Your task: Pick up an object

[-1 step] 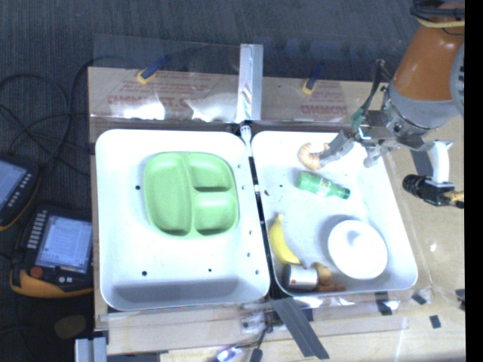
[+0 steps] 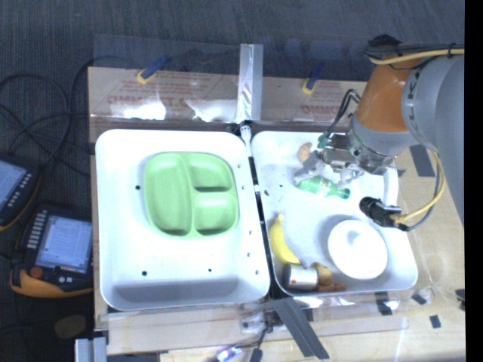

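My gripper (image 2: 326, 169) hangs low over the back of the right bin (image 2: 281, 151), its metal fingers pointing left. Right under the fingertips lies a green, partly clear object (image 2: 324, 188) on the bin floor. A small tan piece (image 2: 304, 152) sits just left of the gripper near the back wall. Further forward in the same bin are a yellow banana (image 2: 281, 241), a white round bowl (image 2: 357, 249), a silver can (image 2: 300, 277) and a small brown thing (image 2: 325, 274). I see nothing held between the fingers.
The left bin (image 2: 121, 277) holds a green divided plate (image 2: 190, 191). A metal divider post (image 2: 250, 81) stands at the back between the bins. Cables and handheld devices (image 2: 53, 243) lie on the floor to the left. The arm's orange band (image 2: 381, 100) is above the right bin's back corner.
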Motion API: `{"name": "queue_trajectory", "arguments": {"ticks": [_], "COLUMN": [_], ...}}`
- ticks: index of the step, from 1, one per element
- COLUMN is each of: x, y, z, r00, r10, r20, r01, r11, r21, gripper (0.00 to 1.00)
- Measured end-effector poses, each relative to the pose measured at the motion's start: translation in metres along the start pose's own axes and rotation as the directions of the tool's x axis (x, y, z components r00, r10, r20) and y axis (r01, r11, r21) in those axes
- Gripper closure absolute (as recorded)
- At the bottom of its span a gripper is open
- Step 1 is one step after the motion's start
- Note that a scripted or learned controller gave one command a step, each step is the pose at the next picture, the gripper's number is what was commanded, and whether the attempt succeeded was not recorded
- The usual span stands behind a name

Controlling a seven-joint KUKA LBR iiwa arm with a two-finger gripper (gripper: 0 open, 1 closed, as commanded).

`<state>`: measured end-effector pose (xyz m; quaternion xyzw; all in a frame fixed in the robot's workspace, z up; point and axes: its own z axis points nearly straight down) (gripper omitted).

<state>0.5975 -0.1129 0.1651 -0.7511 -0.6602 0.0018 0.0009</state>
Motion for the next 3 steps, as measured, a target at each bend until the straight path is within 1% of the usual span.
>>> {"name": "queue_trajectory", "arguments": {"ticks": [1, 2, 3], "x": [-0.065, -0.066, -0.001], "y": [0.033, 0.034, 0.037], "z": [0.076, 0.064, -0.042], "r00": [0.990, 0.990, 0.988], "r10": [-0.140, -0.139, -0.154], "r20": [0.002, 0.002, 0.000], "r01": [0.140, 0.139, 0.154], "r11": [0.990, 0.990, 0.988], "r21": [-0.012, -0.016, -0.004], "gripper": [0.00, 1.00, 1.00]}}
